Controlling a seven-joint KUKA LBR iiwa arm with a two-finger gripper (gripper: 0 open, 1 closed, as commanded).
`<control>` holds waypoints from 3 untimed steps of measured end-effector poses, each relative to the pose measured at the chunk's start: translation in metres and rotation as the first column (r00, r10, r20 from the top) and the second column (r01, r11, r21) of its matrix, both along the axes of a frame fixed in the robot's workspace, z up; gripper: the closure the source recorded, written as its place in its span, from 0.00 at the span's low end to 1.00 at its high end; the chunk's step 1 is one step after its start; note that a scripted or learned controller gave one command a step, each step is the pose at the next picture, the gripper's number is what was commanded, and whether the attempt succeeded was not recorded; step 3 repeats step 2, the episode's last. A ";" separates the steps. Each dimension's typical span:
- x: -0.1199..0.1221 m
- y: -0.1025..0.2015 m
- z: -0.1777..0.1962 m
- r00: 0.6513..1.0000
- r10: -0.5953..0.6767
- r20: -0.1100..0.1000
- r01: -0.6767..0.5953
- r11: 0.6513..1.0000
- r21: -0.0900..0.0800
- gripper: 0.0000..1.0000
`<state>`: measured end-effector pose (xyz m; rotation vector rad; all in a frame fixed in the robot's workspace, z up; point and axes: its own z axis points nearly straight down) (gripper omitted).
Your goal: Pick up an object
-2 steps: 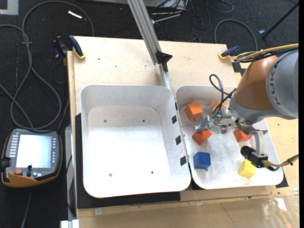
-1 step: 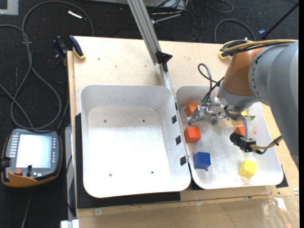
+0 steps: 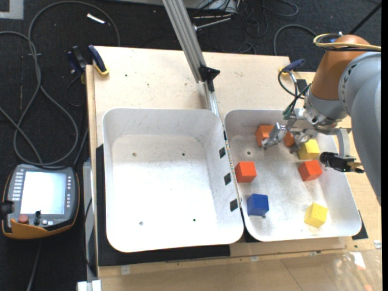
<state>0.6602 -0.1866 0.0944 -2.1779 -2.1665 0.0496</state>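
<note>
an orange block [image 3: 264,133] lies near the back of the right bin [image 3: 339,214], touching the gripper [image 3: 280,135], whose grip i cannot tell. around it in that bin sit a second orange block [image 3: 245,171], a blue block [image 3: 257,204], a red block [image 3: 310,170] and two yellow blocks [image 3: 316,214]. the left bin [image 3: 121,162] sits beside it on the bench [image 3: 151,77]

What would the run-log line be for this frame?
arm: over right bin | gripper: beside orange block, far end | grasp: unconfirmed | left bin: no blocks
</note>
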 end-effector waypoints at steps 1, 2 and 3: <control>0.005 0.017 -0.003 1.000 0.000 -0.013 0.000 0.999 -0.032 0.00; 0.005 0.038 -0.005 1.000 -0.001 -0.012 0.001 0.999 -0.035 0.00; 0.005 0.038 -0.005 1.000 -0.001 -0.012 0.001 0.999 -0.035 0.00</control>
